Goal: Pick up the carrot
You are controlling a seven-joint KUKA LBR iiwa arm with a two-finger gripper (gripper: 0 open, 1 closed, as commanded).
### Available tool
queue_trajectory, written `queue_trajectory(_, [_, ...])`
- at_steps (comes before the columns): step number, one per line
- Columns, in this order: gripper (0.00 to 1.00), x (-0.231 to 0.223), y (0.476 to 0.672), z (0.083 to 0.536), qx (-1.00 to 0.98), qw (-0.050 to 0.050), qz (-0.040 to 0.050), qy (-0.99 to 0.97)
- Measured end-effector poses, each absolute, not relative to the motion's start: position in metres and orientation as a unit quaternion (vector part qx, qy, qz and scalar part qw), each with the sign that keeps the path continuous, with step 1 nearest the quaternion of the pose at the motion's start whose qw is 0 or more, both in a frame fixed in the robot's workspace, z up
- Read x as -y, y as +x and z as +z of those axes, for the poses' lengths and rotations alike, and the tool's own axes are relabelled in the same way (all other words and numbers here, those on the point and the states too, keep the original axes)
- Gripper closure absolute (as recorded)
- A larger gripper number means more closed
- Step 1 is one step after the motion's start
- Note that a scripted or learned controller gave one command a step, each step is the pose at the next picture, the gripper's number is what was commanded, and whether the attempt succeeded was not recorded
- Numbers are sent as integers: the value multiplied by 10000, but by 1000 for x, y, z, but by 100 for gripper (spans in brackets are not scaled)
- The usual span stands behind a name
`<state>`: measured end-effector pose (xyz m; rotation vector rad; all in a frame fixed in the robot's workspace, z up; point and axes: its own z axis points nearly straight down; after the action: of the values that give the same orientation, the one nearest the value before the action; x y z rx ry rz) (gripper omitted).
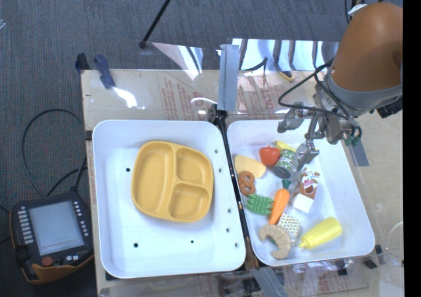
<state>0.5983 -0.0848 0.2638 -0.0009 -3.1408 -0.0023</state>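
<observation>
I count one yellow bottle (321, 232), one carrot (279, 204); claw (304, 156) above the carrot, grip state unclear.

Counted on the bench: two white bins, left (108, 158) and right (358, 213), one yellow divided plate (173, 181), one carrot (279, 204), one tomato (269, 156), one pretzel (247, 182), one yellow bottle (321, 232), one croissant (276, 239), one gripper (303, 156).
</observation>
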Motion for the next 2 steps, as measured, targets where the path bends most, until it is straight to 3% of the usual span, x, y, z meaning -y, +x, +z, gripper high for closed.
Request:
queue_trajectory(1, [0, 97, 546, 85, 9976, 18, -13, 699])
queue_trajectory(2, [100, 95, 547, 94, 9974, 18, -20, 725])
